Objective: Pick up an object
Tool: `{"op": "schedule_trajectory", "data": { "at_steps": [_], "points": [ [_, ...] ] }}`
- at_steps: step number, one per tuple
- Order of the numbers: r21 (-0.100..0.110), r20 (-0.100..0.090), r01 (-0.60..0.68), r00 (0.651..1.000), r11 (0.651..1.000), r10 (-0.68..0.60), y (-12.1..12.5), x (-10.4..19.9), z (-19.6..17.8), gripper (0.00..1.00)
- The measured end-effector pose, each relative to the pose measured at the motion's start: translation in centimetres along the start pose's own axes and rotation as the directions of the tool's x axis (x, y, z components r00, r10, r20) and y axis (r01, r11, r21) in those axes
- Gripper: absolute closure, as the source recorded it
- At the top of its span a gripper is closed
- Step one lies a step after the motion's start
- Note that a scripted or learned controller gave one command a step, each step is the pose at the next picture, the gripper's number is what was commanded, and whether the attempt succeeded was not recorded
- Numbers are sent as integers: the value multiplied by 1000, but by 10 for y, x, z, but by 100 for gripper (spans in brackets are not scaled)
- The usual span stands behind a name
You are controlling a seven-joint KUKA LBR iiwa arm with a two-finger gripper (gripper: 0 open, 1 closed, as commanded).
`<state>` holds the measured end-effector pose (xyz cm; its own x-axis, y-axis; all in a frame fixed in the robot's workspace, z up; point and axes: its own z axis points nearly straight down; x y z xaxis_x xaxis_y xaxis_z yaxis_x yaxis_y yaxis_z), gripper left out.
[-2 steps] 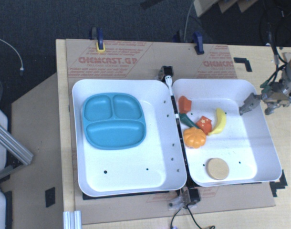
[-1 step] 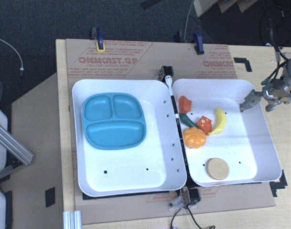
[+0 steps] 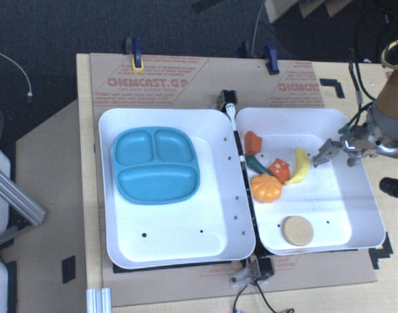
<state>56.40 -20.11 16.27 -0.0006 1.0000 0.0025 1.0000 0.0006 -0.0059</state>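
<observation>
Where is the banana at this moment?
The banana lies in the right bin, near its middle, just right of the strawberry and left of the gripper.

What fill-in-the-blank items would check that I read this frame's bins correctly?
1. The blue divided plate lies in the ____ bin.
2. The banana is coloured ____.
3. The round tan disc lies in the ____ bin.
4. The gripper hovers over the ____ bin.

Missing words: left; yellow; right; right
</observation>
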Motion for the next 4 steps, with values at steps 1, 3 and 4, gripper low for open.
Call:
{"op": "schedule_trajectory", "data": {
  "at_steps": [1,3,4],
  "points": [
    [-1,1,0,1000,1000,0,2,1,43,0],
    [-15,6,0,1000,1000,0,6,-2,60,100],
    [-13,6,0,1000,1000,0,3,-8,-1,100]
  ]
}}
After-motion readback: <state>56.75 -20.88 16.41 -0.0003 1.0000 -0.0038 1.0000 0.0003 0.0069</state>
